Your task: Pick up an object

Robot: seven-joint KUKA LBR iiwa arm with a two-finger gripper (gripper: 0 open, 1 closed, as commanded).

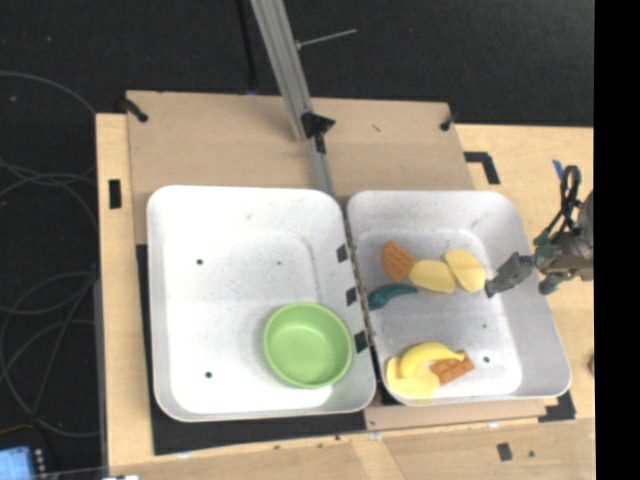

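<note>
Counter [250, 138] carries two white bins: left bin [200, 228] holds a green bowl [308, 343]; right bin [470, 218] holds two yellow pieces [450, 271], an orange piece [398, 260], a teal item [388, 294] and a yellow-orange cluster [428, 369]. Hand [510, 273] sits at the right bin's right rim, just beside the yellow pieces; opening cannot be told, nothing seen gripped.

wooden bench [250, 138], metal pole [282, 58] rising behind the bins, cables [40, 218] on dark floor
</note>
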